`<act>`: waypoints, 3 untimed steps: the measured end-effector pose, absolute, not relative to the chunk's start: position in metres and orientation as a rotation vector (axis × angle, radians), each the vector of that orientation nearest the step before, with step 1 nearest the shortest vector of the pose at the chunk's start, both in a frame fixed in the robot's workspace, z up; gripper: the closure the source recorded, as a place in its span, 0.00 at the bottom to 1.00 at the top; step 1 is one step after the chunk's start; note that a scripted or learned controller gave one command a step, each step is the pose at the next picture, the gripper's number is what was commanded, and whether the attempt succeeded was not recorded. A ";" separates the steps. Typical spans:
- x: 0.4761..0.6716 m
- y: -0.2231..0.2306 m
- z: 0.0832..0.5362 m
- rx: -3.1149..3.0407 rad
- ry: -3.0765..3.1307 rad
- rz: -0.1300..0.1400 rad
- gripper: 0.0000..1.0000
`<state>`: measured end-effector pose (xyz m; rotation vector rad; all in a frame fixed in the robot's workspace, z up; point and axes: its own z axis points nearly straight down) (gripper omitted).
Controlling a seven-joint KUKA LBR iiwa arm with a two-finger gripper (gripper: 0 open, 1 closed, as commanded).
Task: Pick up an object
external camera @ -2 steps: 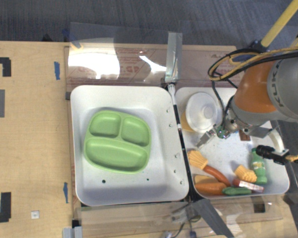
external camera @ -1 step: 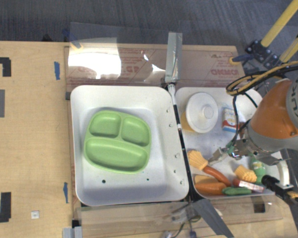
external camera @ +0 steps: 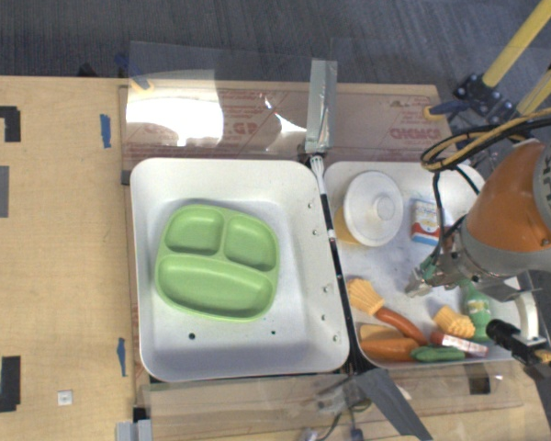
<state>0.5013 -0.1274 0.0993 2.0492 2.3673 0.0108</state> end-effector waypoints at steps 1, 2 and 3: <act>0.485 -0.191 0.116 1.633 2.678 -0.001 1.00; 0.486 -0.204 0.093 1.749 2.611 0.001 1.00; 0.481 -0.223 0.102 1.349 2.833 0.002 1.00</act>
